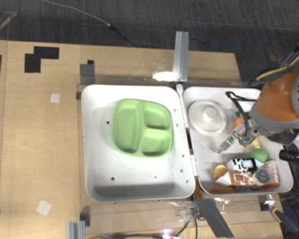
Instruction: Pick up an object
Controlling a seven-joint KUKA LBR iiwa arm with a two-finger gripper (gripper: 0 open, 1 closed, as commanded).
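The right bin point(204, 180) holds a clear round lid or cup point(207, 116), a small orange item point(237, 119), a green object point(259, 154), a tan rounded piece point(219, 172) and a printed orange-and-black packet point(249, 173) with a grey disc point(263, 175) on it. My gripper point(230, 141) hangs low over the middle of this bin, right of the clear lid and above the packet. Its metal fingers point(224, 146) point down-left with nothing visibly between them. The arm's orange band point(276, 98) covers the bin's right side.
The left bin point(97, 176) holds a green divided plate point(141, 127). A metal post point(181, 56) stands behind the seam between the bins. Cables run beside the arm at the far right.
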